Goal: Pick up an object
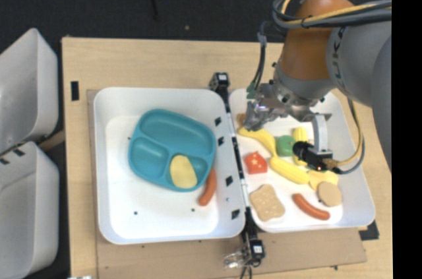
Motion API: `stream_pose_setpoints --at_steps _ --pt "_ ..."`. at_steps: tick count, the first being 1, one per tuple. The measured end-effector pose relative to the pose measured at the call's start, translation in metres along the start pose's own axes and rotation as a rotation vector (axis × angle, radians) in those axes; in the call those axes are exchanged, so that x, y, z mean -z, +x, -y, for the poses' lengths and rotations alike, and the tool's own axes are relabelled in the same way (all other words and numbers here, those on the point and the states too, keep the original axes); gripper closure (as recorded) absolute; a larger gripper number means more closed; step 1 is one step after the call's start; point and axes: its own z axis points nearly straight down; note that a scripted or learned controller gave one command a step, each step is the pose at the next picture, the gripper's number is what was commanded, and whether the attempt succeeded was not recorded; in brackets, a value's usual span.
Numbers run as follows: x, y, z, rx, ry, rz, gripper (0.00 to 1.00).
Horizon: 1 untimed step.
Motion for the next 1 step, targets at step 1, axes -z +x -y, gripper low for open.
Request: stream_pose_setpoints --at_steps 1 --pt "0.0089 0.0411 0.0073 0.000 0.000 0.000 1.00"
